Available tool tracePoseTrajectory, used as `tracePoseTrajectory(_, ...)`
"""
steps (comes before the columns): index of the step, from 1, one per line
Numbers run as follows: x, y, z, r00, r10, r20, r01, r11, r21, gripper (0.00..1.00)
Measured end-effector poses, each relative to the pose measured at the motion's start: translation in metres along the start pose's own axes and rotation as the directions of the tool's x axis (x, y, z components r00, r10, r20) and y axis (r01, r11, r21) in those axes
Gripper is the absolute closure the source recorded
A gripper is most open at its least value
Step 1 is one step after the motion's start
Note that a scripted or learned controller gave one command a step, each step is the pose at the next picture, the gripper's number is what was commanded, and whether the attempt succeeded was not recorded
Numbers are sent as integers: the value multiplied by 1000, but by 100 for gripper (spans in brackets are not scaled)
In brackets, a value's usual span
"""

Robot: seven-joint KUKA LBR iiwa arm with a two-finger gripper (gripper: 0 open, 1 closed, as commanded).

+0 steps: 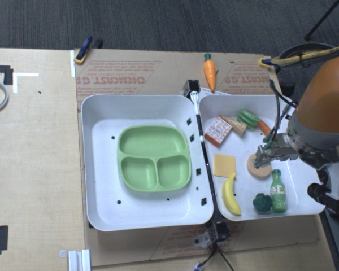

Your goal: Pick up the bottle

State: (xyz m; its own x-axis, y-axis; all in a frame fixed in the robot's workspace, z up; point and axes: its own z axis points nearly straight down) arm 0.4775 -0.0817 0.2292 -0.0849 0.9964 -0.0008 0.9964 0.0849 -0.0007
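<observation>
Green tray (155, 164), banana (231, 195), carrot (209, 71)

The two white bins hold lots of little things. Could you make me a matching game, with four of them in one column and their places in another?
Things:
1. green divided plate
2. bottle
3. banana
4. carrot

Places:
A. on the cardboard beyond the bins
B. left bin
C. right bin, beside the broccoli
D. right bin, just below the yellow cheese slice

Pairs: 1-B, 2-C, 3-D, 4-A
</observation>
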Motion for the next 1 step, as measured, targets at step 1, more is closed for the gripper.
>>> tracePoseTrajectory(1,97,16,37,992,122,0,-122,992,2,100)
